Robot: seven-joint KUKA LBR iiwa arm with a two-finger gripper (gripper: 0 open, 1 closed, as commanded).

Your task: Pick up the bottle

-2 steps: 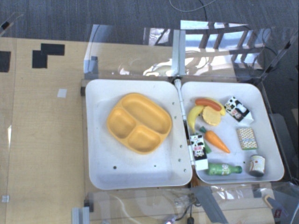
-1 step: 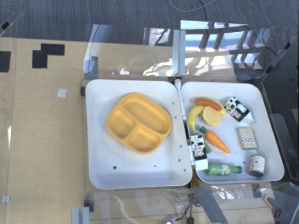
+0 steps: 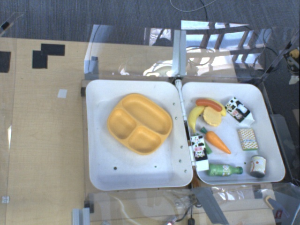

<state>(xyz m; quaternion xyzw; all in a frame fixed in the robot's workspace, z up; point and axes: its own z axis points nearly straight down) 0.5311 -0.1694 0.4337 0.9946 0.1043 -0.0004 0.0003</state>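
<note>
The green bottle (image 3: 225,170) lies on its side along the near edge of the right bin (image 3: 269,121), its cap end pointing toward a small can (image 3: 257,166) that stands just beside it; a cow-patterned carton (image 3: 199,150) lies close to the bottle's base, against the bin's left wall; a carrot (image 3: 218,142) lies slantwise just beyond the bottle, apart from it; a biscuit-like box (image 3: 247,138) sits beyond the can; farther back are a banana (image 3: 193,118), a yellow round piece (image 3: 212,117), a red sausage (image 3: 209,104) and a second cow-patterned carton (image 3: 237,109); the left bin (image 3: 101,168) bears a yellow divided plate (image 3: 139,123); whether the jaws are open or closed cannot be told.
</note>
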